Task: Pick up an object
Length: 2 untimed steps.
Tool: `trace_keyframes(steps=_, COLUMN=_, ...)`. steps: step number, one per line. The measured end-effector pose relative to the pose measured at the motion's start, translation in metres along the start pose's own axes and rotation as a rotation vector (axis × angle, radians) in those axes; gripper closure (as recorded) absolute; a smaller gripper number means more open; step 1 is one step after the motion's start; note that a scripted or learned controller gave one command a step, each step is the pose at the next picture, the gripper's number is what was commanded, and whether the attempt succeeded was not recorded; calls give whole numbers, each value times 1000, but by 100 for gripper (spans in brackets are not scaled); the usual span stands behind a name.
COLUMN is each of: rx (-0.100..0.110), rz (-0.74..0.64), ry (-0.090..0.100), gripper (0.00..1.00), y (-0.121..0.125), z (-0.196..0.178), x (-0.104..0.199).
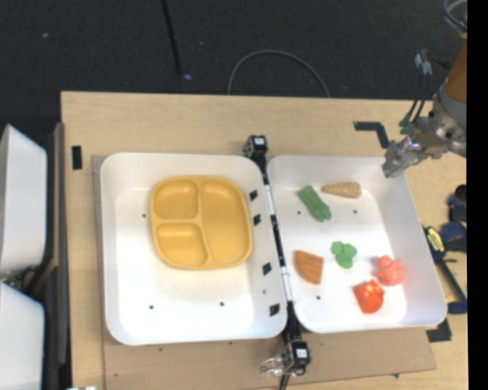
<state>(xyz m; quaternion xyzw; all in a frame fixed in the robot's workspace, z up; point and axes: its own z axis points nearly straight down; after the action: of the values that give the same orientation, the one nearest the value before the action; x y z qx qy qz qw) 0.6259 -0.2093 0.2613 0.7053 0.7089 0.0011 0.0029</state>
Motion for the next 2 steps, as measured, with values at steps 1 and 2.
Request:
trace_keyframes(steps=1, rx=1, rz=-1, ry=1, gripper=100, y=1, z=-29, x=-1)
trace_keyframes(steps=2, rx=6, rz=1, ry=2, gripper=100, y=-12, z=-13, x=47)
